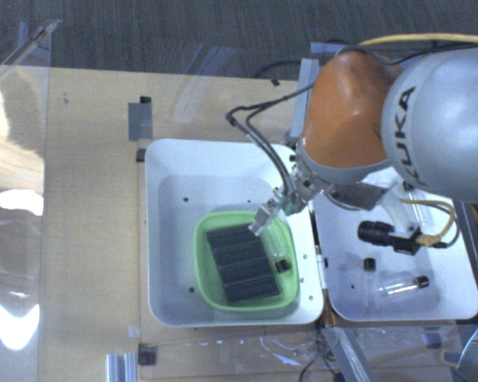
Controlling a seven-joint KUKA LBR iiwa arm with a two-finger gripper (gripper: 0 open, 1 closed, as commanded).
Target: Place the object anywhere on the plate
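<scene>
Looming closest, the grey arm [438,126] reaches down from the right, its claw [264,218] over the green plate [203,249] in the left bin [163,213]. A dark ridged object [240,263] already lies flat on that plate, so placement looks done. Whether the claw is wide or narrow I cannot tell.

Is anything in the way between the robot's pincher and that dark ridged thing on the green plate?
Nothing visible. The end effector hangs right at the upper edge of the dark ridged block, which already lies on the green plate in the left bin.
</scene>
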